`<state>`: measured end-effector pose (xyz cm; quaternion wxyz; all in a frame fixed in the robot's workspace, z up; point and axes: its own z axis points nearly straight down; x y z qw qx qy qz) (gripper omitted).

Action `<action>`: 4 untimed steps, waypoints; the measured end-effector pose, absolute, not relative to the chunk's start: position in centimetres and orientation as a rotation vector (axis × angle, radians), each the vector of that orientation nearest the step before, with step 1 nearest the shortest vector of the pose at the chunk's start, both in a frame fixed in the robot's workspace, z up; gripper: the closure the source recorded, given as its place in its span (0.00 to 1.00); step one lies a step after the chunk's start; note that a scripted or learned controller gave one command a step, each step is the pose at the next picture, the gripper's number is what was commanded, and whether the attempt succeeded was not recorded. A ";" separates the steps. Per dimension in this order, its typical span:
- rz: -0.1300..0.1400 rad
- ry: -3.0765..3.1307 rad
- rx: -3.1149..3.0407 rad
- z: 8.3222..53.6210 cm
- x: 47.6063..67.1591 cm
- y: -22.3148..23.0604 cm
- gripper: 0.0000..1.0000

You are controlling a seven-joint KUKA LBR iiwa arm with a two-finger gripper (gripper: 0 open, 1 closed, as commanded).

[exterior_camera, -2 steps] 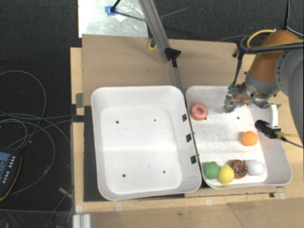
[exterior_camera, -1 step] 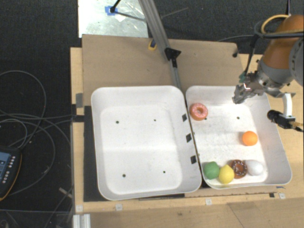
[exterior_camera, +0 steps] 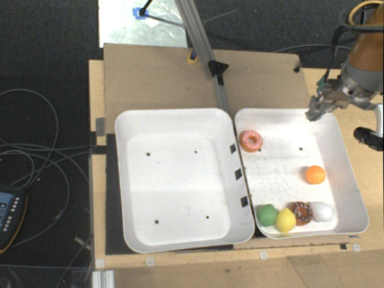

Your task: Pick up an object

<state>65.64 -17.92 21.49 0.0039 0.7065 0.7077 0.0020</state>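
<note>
Pink-frosted ring donut [exterior_camera: 251,140] lies in the right-hand shallow white bin [exterior_camera: 282,120], near its upper-left corner, just beside the wall shared w/ the other bin. Round orange ball [exterior_camera: 315,174] sits farther right, near the bin's right wall, well apart from the donut. Along the near wall, a row of four: green rounded lump [exterior_camera: 266,214], yellow lemon-shaped piece [exterior_camera: 285,220] touching it, chocolate-brown ring donut [exterior_camera: 300,212] just behind/right of the yellow one, then a white egg-shaped piece [exterior_camera: 321,212] at the row's right end.

Two-finger gripper [exterior_camera: 314,113] hangs at the bin's upper-right corner, over the rim, tilted down-left, nothing seen between its tips; can't tell if it is spread or pressed together, too small and dark at this angle. Grey arm w/ orange band [exterior_camera: 366,53] comes in from the right edge, cables looped above it.

Left-hand shallow white bin [exterior_camera: 129,179] sits alongside, touching the right one, black clips at the joint. Both rest on a tan bench top [exterior_camera: 156,71]. Grey slanted pole [exterior_camera: 198,29] crosses from the top down to the bins' joint. Dark floor w/ loose cables [exterior_camera: 36,155] at left.
</note>
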 end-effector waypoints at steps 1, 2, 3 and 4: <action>0.005 2.222 2.213 25.1 65.8 -17.9 1.00; 0.002 2.230 2.212 24.9 64.4 -13.8 1.00; 0.003 2.231 2.212 25.4 62.0 -9.9 1.00; 0.000 2.232 2.214 24.4 59.1 -5.8 1.00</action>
